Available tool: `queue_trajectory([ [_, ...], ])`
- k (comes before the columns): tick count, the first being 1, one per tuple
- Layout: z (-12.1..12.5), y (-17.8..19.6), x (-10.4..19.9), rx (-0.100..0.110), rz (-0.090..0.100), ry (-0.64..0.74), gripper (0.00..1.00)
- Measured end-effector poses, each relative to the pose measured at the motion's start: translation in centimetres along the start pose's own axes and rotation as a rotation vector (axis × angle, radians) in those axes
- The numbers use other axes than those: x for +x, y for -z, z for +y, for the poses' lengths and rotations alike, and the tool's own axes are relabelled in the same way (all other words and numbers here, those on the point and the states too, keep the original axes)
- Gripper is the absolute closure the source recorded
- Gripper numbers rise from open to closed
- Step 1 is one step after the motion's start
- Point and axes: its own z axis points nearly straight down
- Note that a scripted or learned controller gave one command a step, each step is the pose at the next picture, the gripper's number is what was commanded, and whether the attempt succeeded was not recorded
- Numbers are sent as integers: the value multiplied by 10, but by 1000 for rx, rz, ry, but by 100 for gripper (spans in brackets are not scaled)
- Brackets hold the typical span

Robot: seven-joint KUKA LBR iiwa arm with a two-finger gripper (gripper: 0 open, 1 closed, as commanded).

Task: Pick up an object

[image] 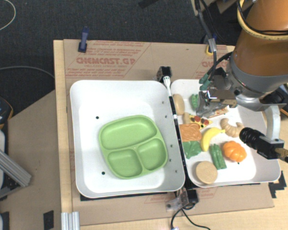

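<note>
My gripper [209, 107] hangs low over the upper middle of the right bin [264, 174], just above a heap of toy food. Beneath and around it lie a tan bread roll [178, 103], a green piece [195, 101], an orange cracker-like slab [190, 132], a yellow banana [210, 137], a beige knobby piece [230, 127], an orange pepper [234, 150], a green pod [217, 156], a leafy green piece [192, 148] and a round tan biscuit [206, 172]. The arm's body hides the fingertips.
The left bin [86, 99] holds a green divided plate [132, 146]. A black clamp [164, 74] sits at the top of the ridge between the bins. A black cylinder part [259, 142] juts over the right bin's right side. Cardboard lies under both bins.
</note>
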Motion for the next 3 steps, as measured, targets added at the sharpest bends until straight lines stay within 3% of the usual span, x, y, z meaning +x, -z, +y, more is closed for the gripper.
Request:
queue_trajectory([
  [1,-3,-19,48,11,2,3,100],
  [2,0,105,-20,-12,1,-10,100],
  [3,-3,-5,20,16,1,0,100],
])
